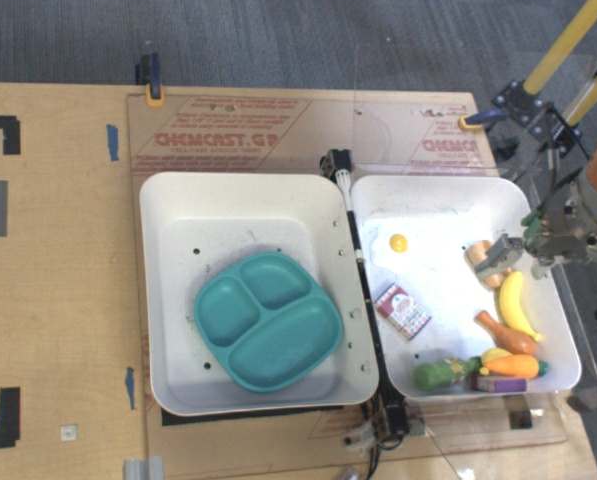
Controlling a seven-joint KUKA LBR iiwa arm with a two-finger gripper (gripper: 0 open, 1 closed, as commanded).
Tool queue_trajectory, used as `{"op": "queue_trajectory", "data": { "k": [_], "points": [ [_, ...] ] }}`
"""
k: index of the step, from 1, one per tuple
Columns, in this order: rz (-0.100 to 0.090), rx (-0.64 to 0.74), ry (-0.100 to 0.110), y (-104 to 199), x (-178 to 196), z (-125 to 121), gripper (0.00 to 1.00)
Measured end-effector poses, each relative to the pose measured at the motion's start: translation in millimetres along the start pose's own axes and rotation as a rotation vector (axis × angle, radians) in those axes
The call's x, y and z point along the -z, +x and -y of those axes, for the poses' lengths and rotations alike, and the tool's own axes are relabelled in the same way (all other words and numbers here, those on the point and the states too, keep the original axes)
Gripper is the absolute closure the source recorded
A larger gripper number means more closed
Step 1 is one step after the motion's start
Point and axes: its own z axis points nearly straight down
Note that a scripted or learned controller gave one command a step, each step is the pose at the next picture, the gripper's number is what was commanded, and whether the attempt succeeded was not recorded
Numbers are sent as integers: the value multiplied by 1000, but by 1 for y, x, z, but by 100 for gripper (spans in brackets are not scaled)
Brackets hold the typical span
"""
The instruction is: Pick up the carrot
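Bins share the table (58, 298): the left bin (168, 268) holds a teal divided plate (268, 320), while the right bin (418, 208) holds a banana (515, 303), a small yellow piece (398, 243), a red-and-white packet (403, 310) and a green vegetable (436, 374). The carrot (510, 366) lies at the right bin's five o'clock corner, long axis running nine to three. The pincer (496, 258) hovers at three o'clock; its spread cannot be judged.

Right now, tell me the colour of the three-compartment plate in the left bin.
Teal, a blue-green; the divided plastic plate shows best in the overhead camera view.
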Motion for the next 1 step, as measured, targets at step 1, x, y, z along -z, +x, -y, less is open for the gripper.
{"op": "queue_trajectory", "data": {
  "k": [1],
  "points": [
    [0, -15, 6, -45, -45, -24, 0]
  ]
}}
